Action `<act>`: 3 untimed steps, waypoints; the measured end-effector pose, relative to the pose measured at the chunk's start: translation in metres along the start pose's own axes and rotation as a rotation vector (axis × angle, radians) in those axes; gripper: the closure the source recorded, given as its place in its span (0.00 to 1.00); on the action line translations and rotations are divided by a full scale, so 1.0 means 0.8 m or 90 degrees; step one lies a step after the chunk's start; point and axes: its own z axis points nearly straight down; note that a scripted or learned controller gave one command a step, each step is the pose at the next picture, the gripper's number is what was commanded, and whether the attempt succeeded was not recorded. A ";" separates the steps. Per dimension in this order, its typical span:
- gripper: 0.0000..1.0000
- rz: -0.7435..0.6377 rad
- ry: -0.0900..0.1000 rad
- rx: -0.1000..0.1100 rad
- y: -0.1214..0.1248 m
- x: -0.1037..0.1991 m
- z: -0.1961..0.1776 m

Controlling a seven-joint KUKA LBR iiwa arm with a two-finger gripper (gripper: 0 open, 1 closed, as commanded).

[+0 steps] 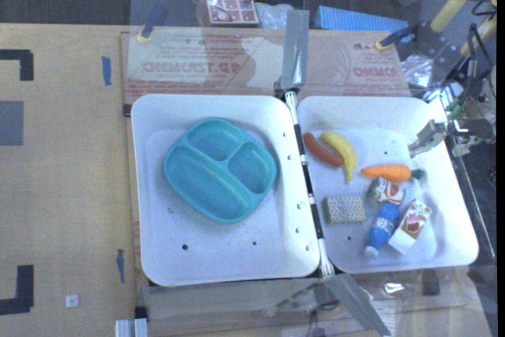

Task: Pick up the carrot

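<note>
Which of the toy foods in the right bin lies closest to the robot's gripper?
The carrot, orange with a green tip. It lies just below-left of the gripper, while the banana and sausage lie farther left.

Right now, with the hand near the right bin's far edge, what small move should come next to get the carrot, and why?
Probably a short shift of the hand toward the bench's left, to stop above the orange carrot with the green tip. The hand sits by the shallow white right bin's rim, off to the carrot's side, apart from it. The carrot lies flat, with a small can close beside it, so descend only once centred.
</note>
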 end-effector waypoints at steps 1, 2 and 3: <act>0.00 -0.149 0.000 0.000 0.029 -0.001 0.119; 0.00 -0.294 -0.001 -0.003 0.046 -0.029 0.215; 1.00 -0.293 -0.003 -0.007 0.048 -0.031 0.201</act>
